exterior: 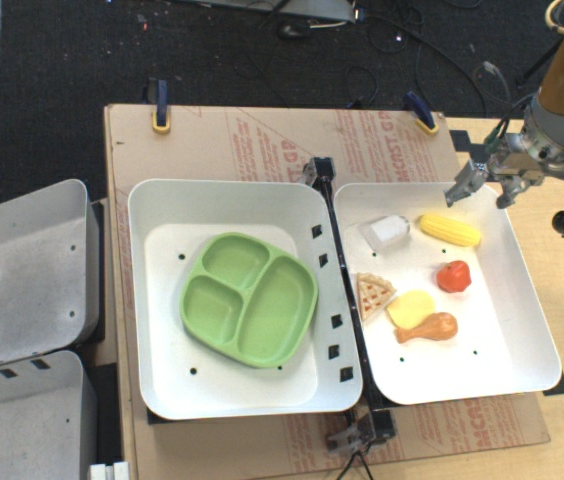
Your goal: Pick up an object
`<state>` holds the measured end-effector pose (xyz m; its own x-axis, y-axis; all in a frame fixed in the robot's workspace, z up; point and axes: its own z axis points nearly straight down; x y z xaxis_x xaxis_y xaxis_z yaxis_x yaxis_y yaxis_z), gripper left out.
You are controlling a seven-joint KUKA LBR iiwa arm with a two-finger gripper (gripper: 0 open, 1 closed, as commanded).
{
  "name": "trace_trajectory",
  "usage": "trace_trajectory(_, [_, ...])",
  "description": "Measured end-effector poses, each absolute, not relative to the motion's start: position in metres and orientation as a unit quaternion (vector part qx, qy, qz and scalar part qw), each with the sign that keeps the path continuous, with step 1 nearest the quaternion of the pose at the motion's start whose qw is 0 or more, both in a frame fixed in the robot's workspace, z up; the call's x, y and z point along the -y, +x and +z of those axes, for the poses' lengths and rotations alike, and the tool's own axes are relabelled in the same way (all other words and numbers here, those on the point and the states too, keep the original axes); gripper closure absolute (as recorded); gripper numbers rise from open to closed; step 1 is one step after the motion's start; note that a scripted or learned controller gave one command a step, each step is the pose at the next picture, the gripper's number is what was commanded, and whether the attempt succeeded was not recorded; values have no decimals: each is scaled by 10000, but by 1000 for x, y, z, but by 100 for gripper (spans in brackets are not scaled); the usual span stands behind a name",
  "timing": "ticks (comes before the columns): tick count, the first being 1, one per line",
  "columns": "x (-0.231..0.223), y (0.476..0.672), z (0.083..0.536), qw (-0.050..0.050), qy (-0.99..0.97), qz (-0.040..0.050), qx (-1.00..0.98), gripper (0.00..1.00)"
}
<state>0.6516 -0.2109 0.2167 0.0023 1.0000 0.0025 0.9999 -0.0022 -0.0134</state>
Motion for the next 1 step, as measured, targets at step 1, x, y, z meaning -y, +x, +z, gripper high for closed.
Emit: trace_trajectory(1, [210,655,227,-5,-7067,-1,7075,0])
